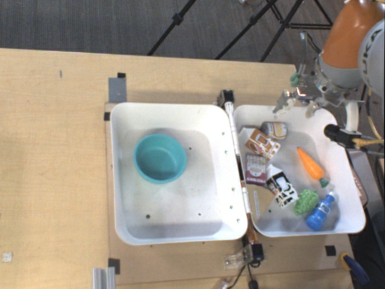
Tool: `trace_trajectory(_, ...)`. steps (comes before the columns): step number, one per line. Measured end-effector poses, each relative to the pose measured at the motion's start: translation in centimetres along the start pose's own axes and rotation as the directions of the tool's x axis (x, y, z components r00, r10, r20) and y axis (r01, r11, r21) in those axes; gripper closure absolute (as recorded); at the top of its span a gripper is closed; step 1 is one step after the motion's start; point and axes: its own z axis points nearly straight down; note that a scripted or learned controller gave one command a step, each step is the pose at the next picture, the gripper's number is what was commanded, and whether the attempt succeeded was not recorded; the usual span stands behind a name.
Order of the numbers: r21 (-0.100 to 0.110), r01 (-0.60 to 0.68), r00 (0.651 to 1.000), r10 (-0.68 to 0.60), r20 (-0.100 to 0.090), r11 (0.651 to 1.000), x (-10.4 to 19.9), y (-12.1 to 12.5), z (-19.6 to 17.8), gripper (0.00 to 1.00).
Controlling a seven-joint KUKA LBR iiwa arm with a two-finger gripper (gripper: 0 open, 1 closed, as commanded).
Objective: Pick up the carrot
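Observation:
The carrot [311, 164], orange with a green stub at its near end, lies slantwise in the right part of the right bin [355, 212]. My gripper [296, 101] hangs over that bin's far rim, up and to the left of the carrot and well apart from it. Its metal fingers [281, 105] stand spread, open, with nothing between them. The grey arm with its orange band [352, 26] comes in from the upper right.
The right bin also holds a small can [274, 129], snack packets [263, 143], a black-and-white box [284, 189], a green broccoli piece [306, 201] and a blue bottle [320, 212]. A teal bowl [160, 157] sits in the left bin [180, 233].

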Motion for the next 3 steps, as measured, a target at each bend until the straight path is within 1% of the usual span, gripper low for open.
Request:
trace_trajectory(1,0.0,0.103,0.995,-0.103,0.002,0.995,-8.7,-4.7,7.0,0.0)
trace_trajectory(2,-0.006,0.359,0.933,-0.359,0.005,0.933,-8.9,-5.4,12.1,0.0)
trace_trajectory(3,-0.014,0.361,0.933,-0.361,0.009,0.932,-8.8,-5.1,10.7,1.0)
